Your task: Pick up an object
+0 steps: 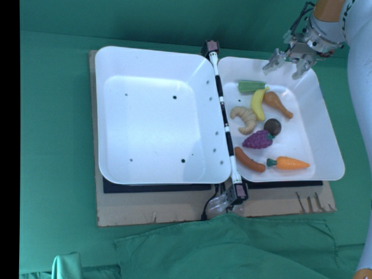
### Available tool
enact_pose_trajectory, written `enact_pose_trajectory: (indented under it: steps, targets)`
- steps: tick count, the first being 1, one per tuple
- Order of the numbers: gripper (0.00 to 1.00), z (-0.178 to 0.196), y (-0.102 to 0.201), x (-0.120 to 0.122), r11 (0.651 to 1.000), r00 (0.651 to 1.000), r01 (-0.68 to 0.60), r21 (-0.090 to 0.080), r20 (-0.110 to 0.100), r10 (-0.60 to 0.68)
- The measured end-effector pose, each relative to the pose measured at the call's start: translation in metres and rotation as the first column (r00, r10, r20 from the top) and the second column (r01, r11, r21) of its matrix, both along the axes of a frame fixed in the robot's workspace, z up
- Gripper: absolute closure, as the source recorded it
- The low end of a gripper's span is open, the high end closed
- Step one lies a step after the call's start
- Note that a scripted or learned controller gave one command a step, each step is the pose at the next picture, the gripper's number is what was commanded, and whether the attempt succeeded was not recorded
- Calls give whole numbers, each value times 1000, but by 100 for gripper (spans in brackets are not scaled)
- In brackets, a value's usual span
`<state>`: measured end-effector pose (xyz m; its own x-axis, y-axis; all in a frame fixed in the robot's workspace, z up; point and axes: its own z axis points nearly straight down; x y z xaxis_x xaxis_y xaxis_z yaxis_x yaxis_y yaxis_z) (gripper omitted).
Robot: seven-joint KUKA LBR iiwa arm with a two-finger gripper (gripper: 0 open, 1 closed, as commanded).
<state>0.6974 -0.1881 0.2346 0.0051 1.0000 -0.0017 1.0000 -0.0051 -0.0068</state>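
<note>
Camera view: arm (349,16) comes in from the top right, orange band above the wrist, wrist angled down-left toward the right bin (325,150). Gripper (286,64) hangs over the bin's far rim, fingers spread apart with nothing between them.

All objects lie in the right bin, none touching the gripper. Nearest ones sit just below-left of it: green vegetable (251,86), then banana (258,103) and drumstick (277,104) side by side. Croissant (244,118) lies left of those, dark round fruit (272,127) and purple grapes (258,139) mid-bin. Sausage (249,159) and carrot (288,163) lie along the near edge, well apart from the gripper.

Left bin (116,63) sits beside it, a black-and-white divider (224,121) between the two
</note>
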Motion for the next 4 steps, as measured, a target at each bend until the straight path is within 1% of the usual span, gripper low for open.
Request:
enact_pose_trajectory:
  steps: [1,4]
  targets:
    - [0,-32,-2,1,1000,1000,-3,-3,-1,3]
    - [0,-35,-1,1,1000,1000,-3,-2,-3,3]
